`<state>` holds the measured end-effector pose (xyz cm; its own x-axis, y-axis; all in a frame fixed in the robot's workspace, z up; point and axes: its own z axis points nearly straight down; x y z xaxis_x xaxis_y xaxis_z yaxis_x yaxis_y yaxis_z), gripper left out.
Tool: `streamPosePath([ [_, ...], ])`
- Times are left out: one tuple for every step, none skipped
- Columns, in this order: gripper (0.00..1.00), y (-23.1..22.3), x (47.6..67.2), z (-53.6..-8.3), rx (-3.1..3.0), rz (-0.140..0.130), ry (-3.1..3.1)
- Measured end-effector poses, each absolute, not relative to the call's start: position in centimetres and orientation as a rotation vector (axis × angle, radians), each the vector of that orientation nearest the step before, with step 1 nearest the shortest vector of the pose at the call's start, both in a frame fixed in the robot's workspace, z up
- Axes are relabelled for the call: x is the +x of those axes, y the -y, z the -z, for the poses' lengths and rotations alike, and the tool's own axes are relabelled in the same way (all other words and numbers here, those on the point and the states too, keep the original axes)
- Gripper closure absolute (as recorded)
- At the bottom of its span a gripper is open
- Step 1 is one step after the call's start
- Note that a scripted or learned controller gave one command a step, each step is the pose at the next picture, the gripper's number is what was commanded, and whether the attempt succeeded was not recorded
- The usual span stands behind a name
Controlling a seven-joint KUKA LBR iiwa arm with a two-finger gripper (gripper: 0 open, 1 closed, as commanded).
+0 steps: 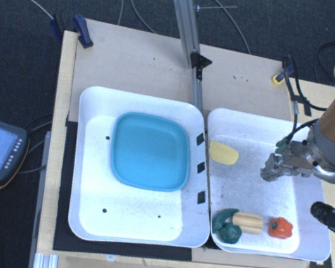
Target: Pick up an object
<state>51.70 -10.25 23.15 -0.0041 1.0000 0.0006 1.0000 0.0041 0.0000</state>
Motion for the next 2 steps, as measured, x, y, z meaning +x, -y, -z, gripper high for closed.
streamPosePath([
  [1.0, 5.2, 50.9, -22.7, -2.217, 0.0, 2.225],
  [1.0, 0.3, 50.6, -23.6, -2.217, 0.002, 2.226],
])
